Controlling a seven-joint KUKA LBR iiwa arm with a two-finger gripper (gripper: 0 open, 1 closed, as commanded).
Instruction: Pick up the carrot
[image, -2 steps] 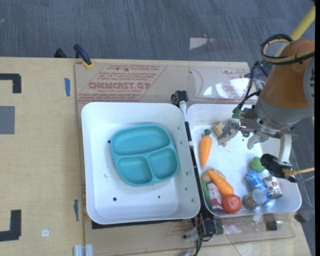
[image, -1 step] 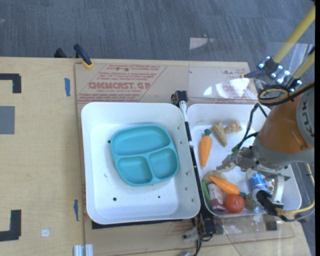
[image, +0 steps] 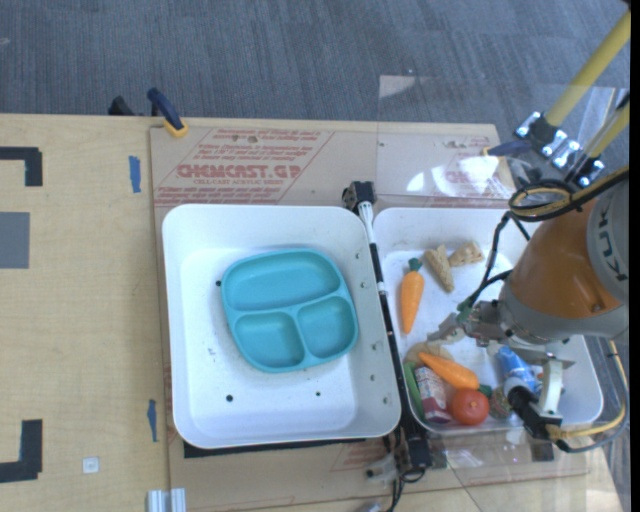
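Note:
A carrot (image: 411, 299) with a green top lies lengthwise in the left part of the right bin (image: 392, 232). A second orange carrot-like piece (image: 450, 371) lies slanted nearer the front of that bin. My gripper (image: 456, 328) hangs low over the bin's middle, between the two orange pieces and just right of the upper carrot. Nothing shows in its grasp. The arm's orange band (image: 560, 270) and wrist cover the bin's right part.
The right bin also holds a red tomato (image: 468, 406), two beige pieces (image: 440, 266), a blue item (image: 517, 368) and a packet (image: 428, 392). The left bin (image: 200, 300) bears a teal divided plate (image: 288, 308). A black clamp (image: 358, 193) sits between the bins.

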